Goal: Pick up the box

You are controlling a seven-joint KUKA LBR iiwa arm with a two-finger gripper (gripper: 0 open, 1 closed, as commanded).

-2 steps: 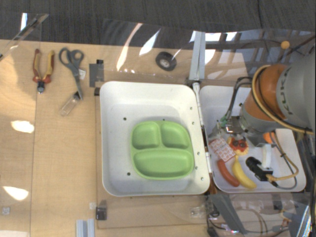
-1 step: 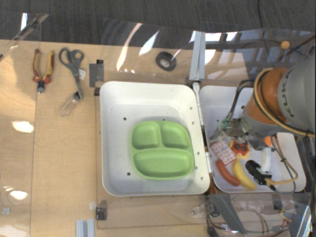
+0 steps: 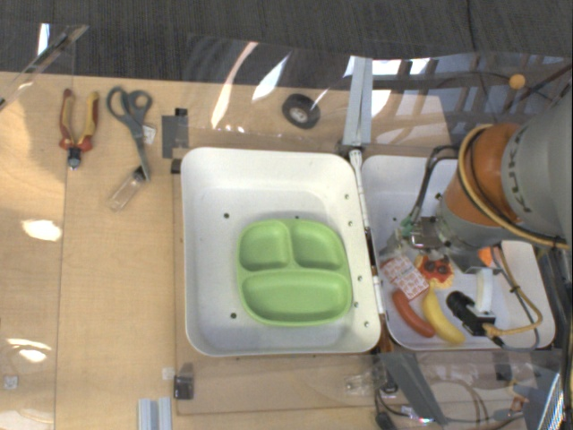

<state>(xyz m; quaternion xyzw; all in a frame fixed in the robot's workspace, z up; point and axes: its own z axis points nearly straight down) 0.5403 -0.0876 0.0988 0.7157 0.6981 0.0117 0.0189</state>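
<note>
Since the grey arm with the orange band (image 3: 482, 176) leans in from 3 o'clock, its bulk covers the 1 to 4 o'clock part of the right shallow white plastic bin (image 3: 387, 179). The gripper (image 3: 419, 238) hangs low near that bin's middle. Released or clenched: cannot tell, as the wrist hides the working end. Nothing seen carried.

Small white cardboard box with red print (image 3: 405, 277): flat on the bin floor, toward 8 o'clock of the bin, skewed to the walls. It lies just at 7 o'clock of the gripper, close beside it; contact cannot be judged. Reading: the gripper is low here because the box is the target, and the lift is not yet done.

Crowding explains why the approach looks tight:
- Red sausage-shaped item (image 3: 413, 317) at 6 o'clock of the box, near it.
- Yellow banana (image 3: 442, 321) at 5 o'clock, lying alongside the sausage.
- Small orange object (image 3: 436, 268) at 3 o'clock of the box, just beside it.

Judgement: a slightly offset descent would land on a neighbour, or nudge the flat box along the floor.

Left shallow white plastic bin (image 3: 201, 240) holds a green three-compartment plastic plate (image 3: 294, 271), centred, well apart from the box.

Wooden counter (image 3: 89, 267), toward 10 o'clock: grey scissors (image 3: 132, 122) and red-handled pliers (image 3: 76, 124), parked outside the bins.
</note>
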